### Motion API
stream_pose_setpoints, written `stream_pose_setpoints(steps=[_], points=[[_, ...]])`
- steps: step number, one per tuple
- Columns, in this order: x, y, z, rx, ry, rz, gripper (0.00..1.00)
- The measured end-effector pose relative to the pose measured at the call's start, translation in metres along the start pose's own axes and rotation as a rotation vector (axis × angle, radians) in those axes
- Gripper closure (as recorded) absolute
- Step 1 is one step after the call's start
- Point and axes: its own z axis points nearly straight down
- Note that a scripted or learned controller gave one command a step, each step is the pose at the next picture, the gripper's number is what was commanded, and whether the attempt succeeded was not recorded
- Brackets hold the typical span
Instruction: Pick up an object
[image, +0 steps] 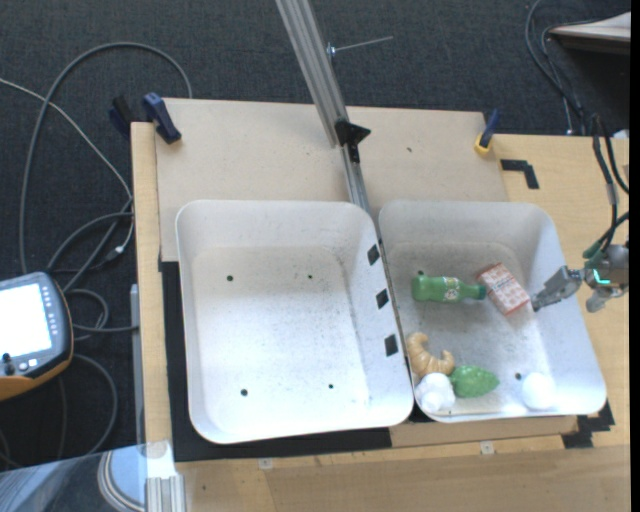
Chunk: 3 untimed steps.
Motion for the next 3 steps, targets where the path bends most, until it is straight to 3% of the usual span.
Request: stream_pose_setpoints(steps=[1,3], points=[[0.000,0.001,-0.002,-0.004,-0.001,-0.001,0.00],[0.000,-0.006,0.105,0.002,0.001,0.001,0.00]])
